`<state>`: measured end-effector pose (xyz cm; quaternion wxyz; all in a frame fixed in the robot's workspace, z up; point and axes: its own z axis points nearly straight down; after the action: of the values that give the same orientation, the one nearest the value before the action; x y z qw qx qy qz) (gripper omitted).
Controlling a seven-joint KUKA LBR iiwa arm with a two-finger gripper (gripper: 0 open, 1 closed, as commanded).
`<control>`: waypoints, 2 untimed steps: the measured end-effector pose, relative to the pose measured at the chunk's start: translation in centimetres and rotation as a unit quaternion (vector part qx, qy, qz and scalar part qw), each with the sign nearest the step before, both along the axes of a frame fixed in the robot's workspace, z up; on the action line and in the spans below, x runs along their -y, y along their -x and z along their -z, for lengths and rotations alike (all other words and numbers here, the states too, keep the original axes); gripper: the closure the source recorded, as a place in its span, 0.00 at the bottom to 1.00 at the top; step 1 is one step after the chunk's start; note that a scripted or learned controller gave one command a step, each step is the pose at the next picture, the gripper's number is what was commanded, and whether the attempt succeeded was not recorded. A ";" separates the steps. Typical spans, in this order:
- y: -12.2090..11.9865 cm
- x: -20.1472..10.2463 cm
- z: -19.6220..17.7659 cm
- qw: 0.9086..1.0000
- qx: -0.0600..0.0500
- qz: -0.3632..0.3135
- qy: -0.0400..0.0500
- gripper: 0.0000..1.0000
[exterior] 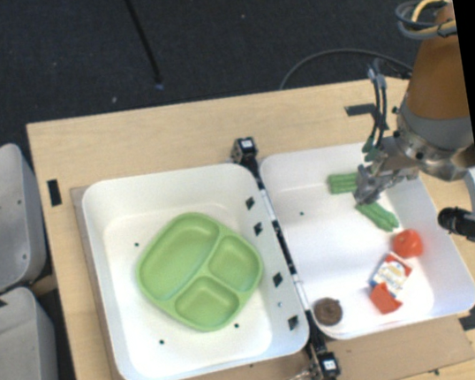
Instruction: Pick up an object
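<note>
No readable text, label, brand, number or sign anywhere. Small red-and-white packet (390, 281) in right bin (335, 241) carries printed pattern, too small and blurred to read. Divided green plate (199, 271) in left bin (104, 250) plain, no marking. Counter (157, 135) bare wood, no writing.
</note>
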<state>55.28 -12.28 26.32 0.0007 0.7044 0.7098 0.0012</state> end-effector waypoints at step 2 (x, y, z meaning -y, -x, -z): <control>-1.1 -10.7 0.7 1.000 0.000 0.000 0.000 1.00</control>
<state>56.33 -1.55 25.58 0.0004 0.7046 0.7096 0.0008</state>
